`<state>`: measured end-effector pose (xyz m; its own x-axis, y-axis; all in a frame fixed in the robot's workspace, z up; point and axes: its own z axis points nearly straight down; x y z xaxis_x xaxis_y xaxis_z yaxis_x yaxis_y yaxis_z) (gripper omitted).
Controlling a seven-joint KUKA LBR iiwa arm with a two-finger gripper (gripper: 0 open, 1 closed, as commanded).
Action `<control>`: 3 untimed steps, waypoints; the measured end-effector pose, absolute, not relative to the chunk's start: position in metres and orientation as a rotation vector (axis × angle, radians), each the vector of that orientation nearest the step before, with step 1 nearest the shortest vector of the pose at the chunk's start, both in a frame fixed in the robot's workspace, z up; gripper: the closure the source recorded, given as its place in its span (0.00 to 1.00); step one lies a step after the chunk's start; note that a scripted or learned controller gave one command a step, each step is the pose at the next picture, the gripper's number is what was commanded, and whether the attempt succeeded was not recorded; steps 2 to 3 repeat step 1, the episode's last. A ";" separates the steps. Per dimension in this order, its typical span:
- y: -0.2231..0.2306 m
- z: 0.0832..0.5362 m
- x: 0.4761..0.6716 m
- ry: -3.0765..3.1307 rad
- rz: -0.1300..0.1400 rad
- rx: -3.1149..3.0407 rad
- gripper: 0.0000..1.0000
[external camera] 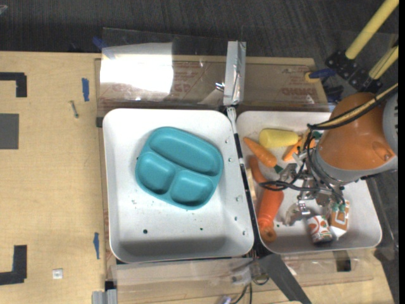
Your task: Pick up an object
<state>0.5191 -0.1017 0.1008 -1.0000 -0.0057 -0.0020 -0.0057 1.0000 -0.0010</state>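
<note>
Left bin (120,233): holding a teal divided plate (179,166) lying flat near its middle.
Right bin (370,233): carrying a yellow piece (278,137), small carrots (261,151) and a large orange carrot (269,211) along its left side.
Writing: none legible; the can (321,228) is showing orange-and-white print, too blurred to read.
Gripper (310,201): hanging low over the right bin, just above the can; whether its claw is spread or pressed together I cannot tell.
Arm (357,138): reaching in from the right, orange band facing up.

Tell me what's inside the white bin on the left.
The left bin holds one teal divided plate, three compartments, lying near its middle. Whatever sits under the plate is covered and can't be seen.
</note>
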 end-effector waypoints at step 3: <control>-0.106 0.090 0.513 3.131 0.003 0.044 0.00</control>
